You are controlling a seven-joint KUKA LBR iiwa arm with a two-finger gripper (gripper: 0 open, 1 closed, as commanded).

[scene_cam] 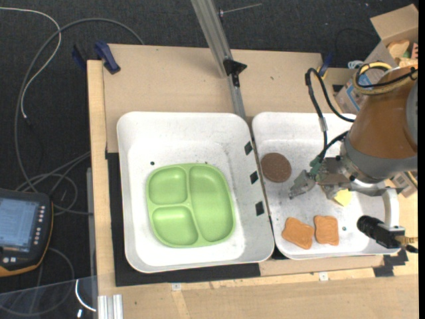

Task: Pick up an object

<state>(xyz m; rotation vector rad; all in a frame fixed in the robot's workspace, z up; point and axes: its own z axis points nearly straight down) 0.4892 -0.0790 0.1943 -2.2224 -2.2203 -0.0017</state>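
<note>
Gripper (300,185): hangs low over the right bin, reaching leftward from the arm; its dark fingers look slightly spread with nothing between them, though they are small in the camera view and I say this with some caution.
Arm (382,128): enters from the right, its orange band over the bin's right edge, wrist tipped so the fingers angle down toward the bin floor.
Right bin (292,128): holds the candidate objects, all loose on the floor and apart from one another.
Brown disc (275,167): lies flat just left of and slightly beyond the fingertips; the closest thing, so probably the target.
Orange pieces (298,232) and (326,230): two flat slabs side by side near the bin's near edge, nearer than the gripper.
Yellow piece (342,197): partly hidden under the wrist.
Left bin (133,131): carries a green divided plate (190,204), well apart from the gripper.
Step, as judged: approach before a grasp; nothing lifted yet.
Risk: the disc is flat and low, so the fingers may slide over it.
</note>
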